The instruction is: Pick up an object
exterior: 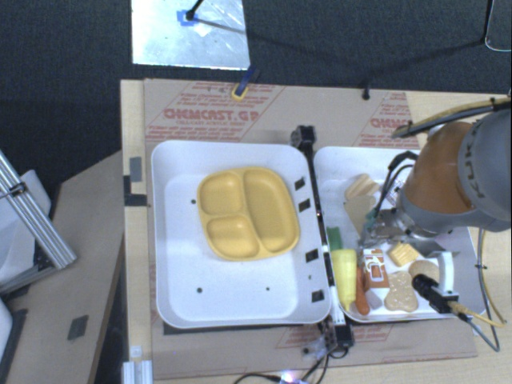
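My gripper [376, 232] hangs low over the middle of the right bin [340, 160], at the end of the grey arm with its orange band [436, 174]. Just below it lie a white and orange piece [374, 267] and a small yellow block [402, 254]. A pale beige piece [361, 189] sits up and left of the gripper. Along the bin's left wall lie a green piece [334, 237] and a yellow cylinder [345, 275], with an orange-red stick [362, 299] and a tan cookie shape [400, 297] near the front edge.
The left bin [172, 238] holds a yellow three-compartment plate [246, 213]. A black-clipped divider [312, 214] separates the two bins. A metal sheet [190, 22] lies beyond the bench, and a metal frame [28, 214] stands at the left.
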`<state>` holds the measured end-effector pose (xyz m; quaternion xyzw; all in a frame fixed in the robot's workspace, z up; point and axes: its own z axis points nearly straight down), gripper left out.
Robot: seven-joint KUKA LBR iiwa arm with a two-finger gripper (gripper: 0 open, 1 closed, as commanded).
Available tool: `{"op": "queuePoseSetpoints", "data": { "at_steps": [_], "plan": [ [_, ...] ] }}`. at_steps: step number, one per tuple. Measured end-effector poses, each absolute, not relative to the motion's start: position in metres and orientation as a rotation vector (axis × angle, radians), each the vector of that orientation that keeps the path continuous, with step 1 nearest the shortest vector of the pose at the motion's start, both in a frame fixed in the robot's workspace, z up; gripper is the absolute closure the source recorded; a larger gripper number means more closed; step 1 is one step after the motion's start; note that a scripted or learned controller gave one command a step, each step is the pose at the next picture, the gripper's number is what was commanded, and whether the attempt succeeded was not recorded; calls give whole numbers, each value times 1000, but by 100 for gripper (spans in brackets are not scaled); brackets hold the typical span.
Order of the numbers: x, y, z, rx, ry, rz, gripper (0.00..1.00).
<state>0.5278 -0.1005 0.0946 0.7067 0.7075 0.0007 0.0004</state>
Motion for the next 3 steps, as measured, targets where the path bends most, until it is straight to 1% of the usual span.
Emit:
{"op": "queuePoseSetpoints", "data": {
  "at_steps": [1,2,3],
  "plan": [
    [528,-97,158,2213,2223,6,100],
    [530,-94,202,2213,2223,6,100],
    [531,-93,225,2214,2225,4,100]
  ]
}}
